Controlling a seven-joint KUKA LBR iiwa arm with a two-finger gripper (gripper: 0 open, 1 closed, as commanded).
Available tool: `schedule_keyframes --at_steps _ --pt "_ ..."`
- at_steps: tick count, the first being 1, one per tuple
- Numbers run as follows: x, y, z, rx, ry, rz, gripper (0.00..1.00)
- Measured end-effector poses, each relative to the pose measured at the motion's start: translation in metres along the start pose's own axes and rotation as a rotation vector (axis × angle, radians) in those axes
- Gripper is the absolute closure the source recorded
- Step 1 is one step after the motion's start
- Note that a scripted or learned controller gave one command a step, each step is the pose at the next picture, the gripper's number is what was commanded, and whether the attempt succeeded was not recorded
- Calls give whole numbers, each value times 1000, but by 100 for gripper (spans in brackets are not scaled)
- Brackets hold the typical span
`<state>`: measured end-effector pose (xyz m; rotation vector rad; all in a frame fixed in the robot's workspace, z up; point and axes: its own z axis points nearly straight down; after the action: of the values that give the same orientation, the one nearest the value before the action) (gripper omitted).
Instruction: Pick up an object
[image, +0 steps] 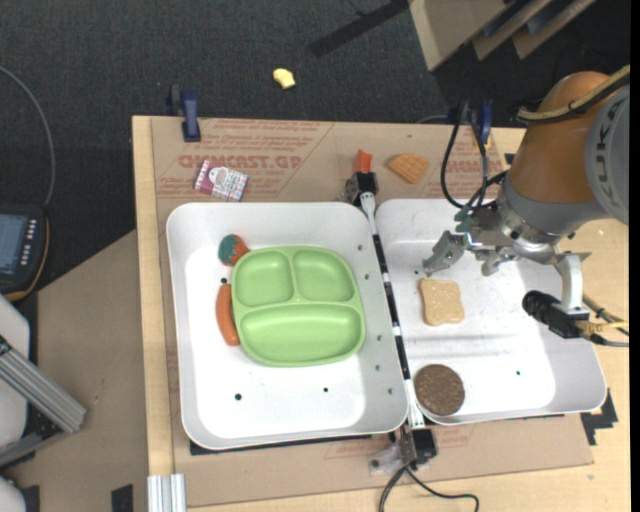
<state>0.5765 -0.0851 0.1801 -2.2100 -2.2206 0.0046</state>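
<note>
Grey metal fingers (440, 255) are what you see first: the gripper (465, 255) hangs over the upper part of the right bin (560, 400), its two fingers spread apart with nothing between them, one reaching toward the left, the other pointing down toward you. Just below the left finger lies the slice of toast (441, 302), flat on the bin floor, its long axis running roughly top to bottom of the view, the rounded end nearest the gripper; you cannot tell whether finger and toast touch, though they look apart. Nearer the front edge of the same bin sits a round brown patty (440, 389). Behind the gripper, the arm (560, 150) comes in from the right with its orange band. Across the divider, the left bin (200, 390) holds a green divided plate (297, 305), with a sausage (227, 313) lying along its left side and a small teal-and-red piece (233, 248) at its upper left corner. A cracker (407, 167) rests on the cardboard beyond the bins.
</note>
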Motion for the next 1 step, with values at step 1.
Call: schedule_keyframes --at_steps 1 --pt "-23 7 101 -3 -3 7 0"
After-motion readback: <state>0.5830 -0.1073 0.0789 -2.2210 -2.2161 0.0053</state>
